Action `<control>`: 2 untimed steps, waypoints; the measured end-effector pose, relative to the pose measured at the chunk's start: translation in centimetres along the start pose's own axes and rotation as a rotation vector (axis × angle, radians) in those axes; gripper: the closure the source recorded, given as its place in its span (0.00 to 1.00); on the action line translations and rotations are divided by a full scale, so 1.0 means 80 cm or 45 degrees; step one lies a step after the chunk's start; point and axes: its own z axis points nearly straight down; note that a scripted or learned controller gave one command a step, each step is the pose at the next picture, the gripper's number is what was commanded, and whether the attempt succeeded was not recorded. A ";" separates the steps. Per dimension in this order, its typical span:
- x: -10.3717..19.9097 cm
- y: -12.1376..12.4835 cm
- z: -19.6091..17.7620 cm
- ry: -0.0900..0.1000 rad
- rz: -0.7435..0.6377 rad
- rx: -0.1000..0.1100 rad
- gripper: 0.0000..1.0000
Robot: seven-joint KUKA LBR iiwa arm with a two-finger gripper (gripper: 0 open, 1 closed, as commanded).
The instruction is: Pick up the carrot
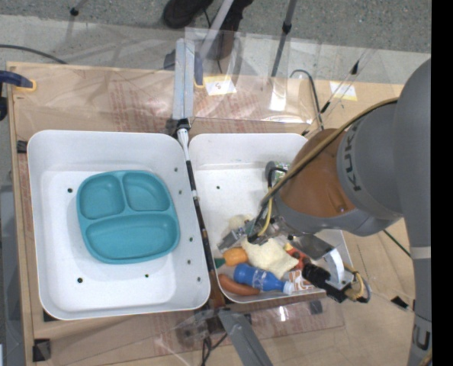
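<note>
Left bin: shallow white tray, well to the left of the gripper; it holds one item.
Teal plate: three-compartment dish lying flat in the left bin, well apart from the gripper and from the pile; probably a drop-off surface, not part of this pick.
Right bin: its far half is bare; the objects crowd the near edge, where the arm has reached down.
Carrot: small orange piece at the left end of the pile, near the divider between the bins; just left of the gripper, apart from it.
Sausage-like item: reddish-brown, nearest the front rim, below the carrot.
Blue bottle: lying on its side, beside the carrot.
Pale soft item: cream-coloured, in the middle of the pile, directly under the wrist.
Gripper: lowered over the pile; the wrist hides its tips, so its opening cannot be judged.
Arm: grey with an orange band, entering from the right and bent down into the right bin.
</note>
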 end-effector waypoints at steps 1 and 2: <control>0.017 -0.032 0.014 0.001 0.448 -0.001 0.00; 0.013 -0.032 0.000 -0.004 0.446 -0.003 1.00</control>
